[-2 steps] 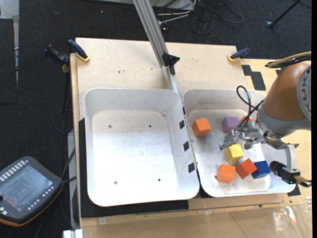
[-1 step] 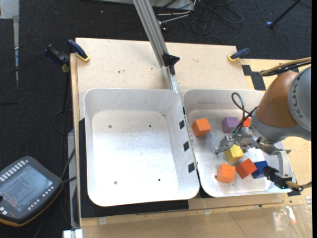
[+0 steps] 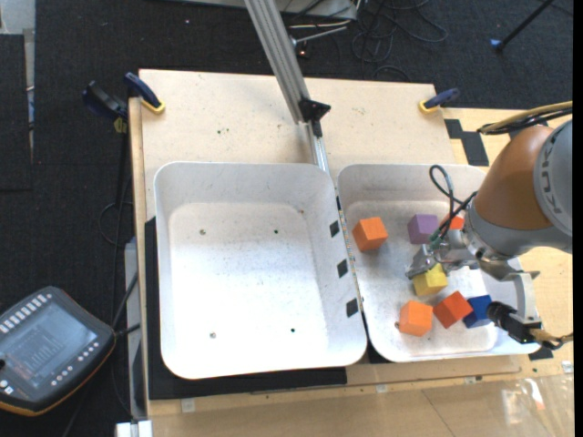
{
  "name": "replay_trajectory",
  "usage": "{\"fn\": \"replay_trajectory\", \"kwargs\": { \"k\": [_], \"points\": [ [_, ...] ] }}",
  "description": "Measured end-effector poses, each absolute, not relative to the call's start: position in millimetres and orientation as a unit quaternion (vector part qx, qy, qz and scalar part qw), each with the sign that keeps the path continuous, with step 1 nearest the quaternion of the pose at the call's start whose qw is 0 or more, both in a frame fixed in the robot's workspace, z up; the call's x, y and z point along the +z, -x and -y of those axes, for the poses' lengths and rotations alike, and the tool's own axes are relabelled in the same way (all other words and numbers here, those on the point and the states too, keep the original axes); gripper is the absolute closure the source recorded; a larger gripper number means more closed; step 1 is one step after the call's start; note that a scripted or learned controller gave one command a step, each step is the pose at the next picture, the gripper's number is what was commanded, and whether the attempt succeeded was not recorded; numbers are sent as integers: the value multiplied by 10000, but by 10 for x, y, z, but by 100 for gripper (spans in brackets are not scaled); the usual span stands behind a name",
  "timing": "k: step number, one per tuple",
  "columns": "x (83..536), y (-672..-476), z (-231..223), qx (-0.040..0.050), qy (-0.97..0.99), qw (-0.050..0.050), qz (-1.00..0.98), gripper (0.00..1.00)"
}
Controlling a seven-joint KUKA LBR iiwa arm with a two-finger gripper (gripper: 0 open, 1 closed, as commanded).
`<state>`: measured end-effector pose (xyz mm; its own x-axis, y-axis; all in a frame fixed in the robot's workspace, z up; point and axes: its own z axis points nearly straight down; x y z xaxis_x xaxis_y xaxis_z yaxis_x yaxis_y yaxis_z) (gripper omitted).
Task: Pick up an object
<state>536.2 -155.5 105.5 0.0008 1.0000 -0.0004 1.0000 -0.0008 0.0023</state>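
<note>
The arm reaches in from the right, and its claw (image 3: pixel 428 264) sits low in the right bin (image 3: pixel 383 182), right over a yellow block (image 3: pixel 430 281). The claw looks to be touching or just above the block's top, but whether it is wide, narrow or gripping cannot be made out from this slanted view.

Other blocks lie around it in the same bin: a purple block (image 3: pixel 422 227) just behind the claw, an orange block (image 3: pixel 370 233) further left, another orange block (image 3: pixel 415 318) near the front wall, a red-orange block (image 3: pixel 451 309) beside that one, and a blue block (image 3: pixel 477 310) next to it. The left bin (image 3: pixel 173 244) stands alongside on the bench (image 3: pixel 228 107).

The step in hand seems to be the descent onto the yellow block. The next move calls for closing squarely on its sides and lifting straight up, without nudging the close-packed neighbours.
</note>
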Motion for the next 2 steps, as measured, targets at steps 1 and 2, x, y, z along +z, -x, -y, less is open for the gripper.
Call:
{"fn": "replay_trajectory", "kwargs": {
  "k": [1, 2],
  "points": [
    [1508, -5450, 1544, 13, -7063, 27, -7079, 100],
    [2039, -5467, 1546, 15, -7062, 29, -7080, 100]
  ]
}}
